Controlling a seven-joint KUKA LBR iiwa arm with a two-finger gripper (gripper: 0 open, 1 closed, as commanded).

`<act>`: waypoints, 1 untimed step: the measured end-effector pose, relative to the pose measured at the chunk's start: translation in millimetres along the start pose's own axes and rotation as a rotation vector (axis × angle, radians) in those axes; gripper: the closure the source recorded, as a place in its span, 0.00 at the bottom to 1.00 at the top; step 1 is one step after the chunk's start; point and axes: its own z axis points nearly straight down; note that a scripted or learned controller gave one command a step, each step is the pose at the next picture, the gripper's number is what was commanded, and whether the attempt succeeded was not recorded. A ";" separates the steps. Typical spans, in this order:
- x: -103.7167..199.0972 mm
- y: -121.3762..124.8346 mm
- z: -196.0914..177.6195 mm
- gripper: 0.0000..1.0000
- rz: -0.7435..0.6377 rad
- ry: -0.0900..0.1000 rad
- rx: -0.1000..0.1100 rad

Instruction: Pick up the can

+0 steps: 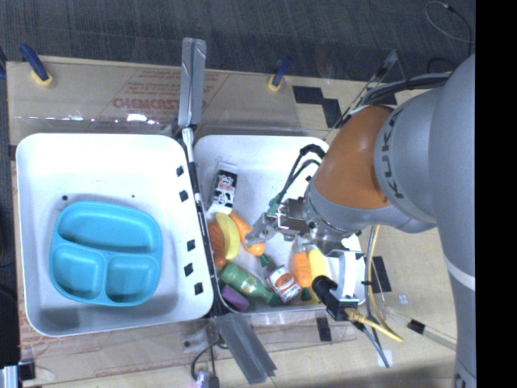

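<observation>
Locate the arm reaching in from the right edge of the bench, with its orange band above the right bin. The gripper sits low over the middle of that bin, close to the pile of items. You cannot tell from this view whether it is released or clenched, and nothing is visibly held.

Find the can near the front wall of the right bin, lying tilted with its red-and-white end facing up. It rests apart from the gripper, just beside a green bottle on its left and an orange item on its right.

Note the other contents toward the bin's left wall: a banana, a purple item at the front left corner, and a small black-and-white carton toward the back.

The left bin holds a blue divided tray near its front left corner.
</observation>
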 end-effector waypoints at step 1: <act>47.2 60.9 -66.8 0.00 0.039 0.000 -0.003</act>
